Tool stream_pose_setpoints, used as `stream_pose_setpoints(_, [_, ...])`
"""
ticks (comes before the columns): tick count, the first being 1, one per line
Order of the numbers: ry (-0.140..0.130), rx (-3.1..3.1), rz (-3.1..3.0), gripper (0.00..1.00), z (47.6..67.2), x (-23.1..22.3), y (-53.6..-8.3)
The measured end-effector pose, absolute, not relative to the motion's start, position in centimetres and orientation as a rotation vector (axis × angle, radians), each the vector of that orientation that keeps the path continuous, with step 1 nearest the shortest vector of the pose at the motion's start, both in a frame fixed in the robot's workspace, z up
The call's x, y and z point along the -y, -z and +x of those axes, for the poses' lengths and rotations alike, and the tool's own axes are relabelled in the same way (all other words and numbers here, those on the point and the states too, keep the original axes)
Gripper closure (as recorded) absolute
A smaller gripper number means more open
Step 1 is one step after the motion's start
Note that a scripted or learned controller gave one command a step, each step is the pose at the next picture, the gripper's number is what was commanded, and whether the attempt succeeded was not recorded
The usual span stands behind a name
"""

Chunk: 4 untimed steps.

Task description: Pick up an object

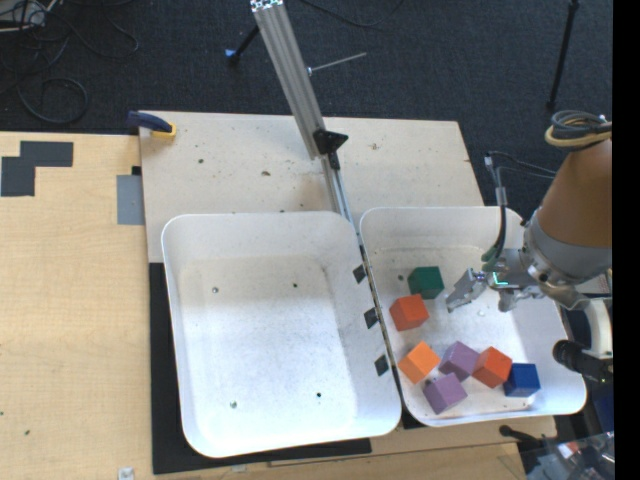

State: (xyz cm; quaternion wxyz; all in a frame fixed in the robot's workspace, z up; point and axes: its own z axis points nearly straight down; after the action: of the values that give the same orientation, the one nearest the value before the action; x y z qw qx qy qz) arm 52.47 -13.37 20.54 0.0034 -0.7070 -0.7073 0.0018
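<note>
Two bins sit side by side on the bench (250,158), the left bin (180,268) beside the right bin (560,393), which holds seven blocks (460,358) clustered toward its near left part, with the gripper (487,296) over them.

You see 2 white bins (265,438) of smooth, slightly glossy plastic, the left one speckled with dark marks. The blocks (409,312) look matt and painted. The bench (60,298) shows pale wood grain. The slanted rail (290,68) is brushed metal.
</note>
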Motion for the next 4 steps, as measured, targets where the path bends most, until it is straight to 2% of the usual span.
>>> stream_pose_setpoints(1, [-0.002,2.216,-2.223,0.0,52.5,13.5,-20.7])
stream_pose_setpoints(2, [-0.008,2.214,-2.216,0.0,52.1,13.8,-14.4])
stream_pose_setpoints(3, [-0.002,2.217,-2.221,0.0,52.1,13.8,-9.2])
stream_pose_setpoints(4, [-0.001,2.208,-2.229,1.0,52.1,13.9,-10.3])
